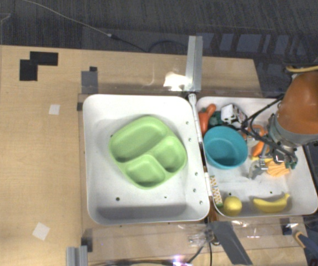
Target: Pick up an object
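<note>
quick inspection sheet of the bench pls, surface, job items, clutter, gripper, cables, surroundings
surface: wooden bench with two shallow white bins side by side, left bin, right bin.
job's things: right bin holds a teal bowl, a banana, a lemon, and orange pieces.
clutter: green divided plate in the left bin.
grippers: gripper low in the right bin beside the bowl; finger state unclear.
cables: black cables at the wrist; a thin cable on the dark floor.
surroundings: dark floor behind the bench.
</note>
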Robot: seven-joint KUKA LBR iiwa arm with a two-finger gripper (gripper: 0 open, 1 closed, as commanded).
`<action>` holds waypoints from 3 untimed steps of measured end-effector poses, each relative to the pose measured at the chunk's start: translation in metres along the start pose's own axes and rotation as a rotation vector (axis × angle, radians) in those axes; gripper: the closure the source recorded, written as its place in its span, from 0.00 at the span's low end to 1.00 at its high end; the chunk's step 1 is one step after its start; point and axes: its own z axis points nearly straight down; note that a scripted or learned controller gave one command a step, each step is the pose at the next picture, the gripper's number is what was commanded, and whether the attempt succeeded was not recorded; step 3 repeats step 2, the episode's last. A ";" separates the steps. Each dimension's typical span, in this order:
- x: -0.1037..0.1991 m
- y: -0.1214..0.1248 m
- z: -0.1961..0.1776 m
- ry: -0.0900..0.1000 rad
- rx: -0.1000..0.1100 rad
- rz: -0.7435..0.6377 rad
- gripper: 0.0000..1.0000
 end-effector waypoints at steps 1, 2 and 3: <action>-0.004 -0.002 0.001 0.002 -0.006 0.001 0.00; -0.009 -0.004 -0.014 -0.013 -0.001 0.001 1.00; -0.009 -0.004 -0.014 -0.013 -0.001 0.001 1.00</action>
